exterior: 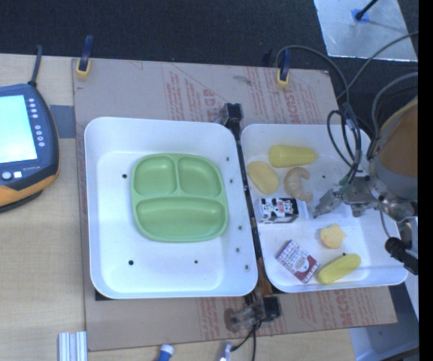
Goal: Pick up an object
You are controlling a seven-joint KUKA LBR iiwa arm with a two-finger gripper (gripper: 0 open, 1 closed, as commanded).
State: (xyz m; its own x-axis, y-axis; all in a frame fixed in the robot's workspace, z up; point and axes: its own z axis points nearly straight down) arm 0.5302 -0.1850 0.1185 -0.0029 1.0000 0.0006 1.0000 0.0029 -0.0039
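The metal fingers (329,200) hang low over the right bin (374,280), spread apart with nothing between them, their tips pointing toward the bin's middle. The gripper (328,201) behind them is grey metal, joined to cables and the arm's orange band at the frame's right side.

Seven things lie in this shallow, glossy white bin. Just beside the fingers, toward the left, sits a pale curved croissant-like piece (297,181). Past it rests a rounded tan potato shape (262,177), and above them an oblong yellow lemon shape (292,156). A small black-and-white carton (278,209) lies flat near the bin's left wall. Lower down are a yellow cheese-like chunk (331,236), a red-and-white packet (297,261) and a smooth yellow banana shape (339,268) touching it.

The left bin (111,201) holds one matte green plate (179,198) with three compartments. A tablet (10,145) with an orange case lies on the desk (21,277).
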